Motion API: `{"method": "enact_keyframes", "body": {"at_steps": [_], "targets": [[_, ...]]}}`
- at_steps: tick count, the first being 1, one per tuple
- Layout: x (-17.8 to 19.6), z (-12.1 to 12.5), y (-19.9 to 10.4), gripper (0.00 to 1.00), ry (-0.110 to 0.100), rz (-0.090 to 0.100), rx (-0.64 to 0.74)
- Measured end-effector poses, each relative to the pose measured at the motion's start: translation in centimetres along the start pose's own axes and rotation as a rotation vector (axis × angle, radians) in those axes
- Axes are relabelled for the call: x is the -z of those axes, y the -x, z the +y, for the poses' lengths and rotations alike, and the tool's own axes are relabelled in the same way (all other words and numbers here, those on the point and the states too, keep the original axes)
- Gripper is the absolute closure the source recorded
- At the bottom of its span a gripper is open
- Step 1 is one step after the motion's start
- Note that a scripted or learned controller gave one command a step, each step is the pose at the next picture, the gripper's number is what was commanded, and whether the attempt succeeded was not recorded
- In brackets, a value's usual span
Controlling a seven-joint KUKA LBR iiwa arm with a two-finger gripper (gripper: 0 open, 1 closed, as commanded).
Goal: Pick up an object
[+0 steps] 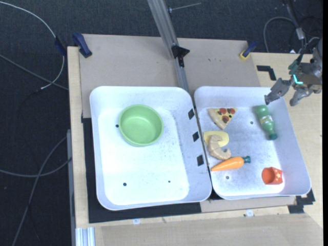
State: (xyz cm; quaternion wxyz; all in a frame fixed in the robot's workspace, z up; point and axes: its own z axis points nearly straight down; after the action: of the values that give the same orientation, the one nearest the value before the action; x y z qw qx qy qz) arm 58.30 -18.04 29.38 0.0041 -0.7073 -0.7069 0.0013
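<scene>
On a tan wooden bench (220, 65) over dark carpet (36, 76) strewn with thin cables, two shallow white bins sit side by side; the left bin (148, 183) holds a green bowl (141, 125). Inside the right bin (246, 186) lie a pizza slice (223, 116), a croissant (217, 143), a carrot (229, 163), a green bottle (265, 120) and a red-orange object (272, 176). Above that bin's far right corner the gripper (288, 95) hovers with fingers spread wide, holding nothing, just beside the bottle's top.
</scene>
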Motion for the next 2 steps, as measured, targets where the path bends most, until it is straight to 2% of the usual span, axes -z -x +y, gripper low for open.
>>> {"method": "enact_keyframes", "body": {"at_steps": [1,2], "targets": [[0.2,0.1,0.0,0.0,0.004,-0.001,0.0],[-5.6,-0.9,0.0,0.0,-0.006,0.001,-0.001]]}}
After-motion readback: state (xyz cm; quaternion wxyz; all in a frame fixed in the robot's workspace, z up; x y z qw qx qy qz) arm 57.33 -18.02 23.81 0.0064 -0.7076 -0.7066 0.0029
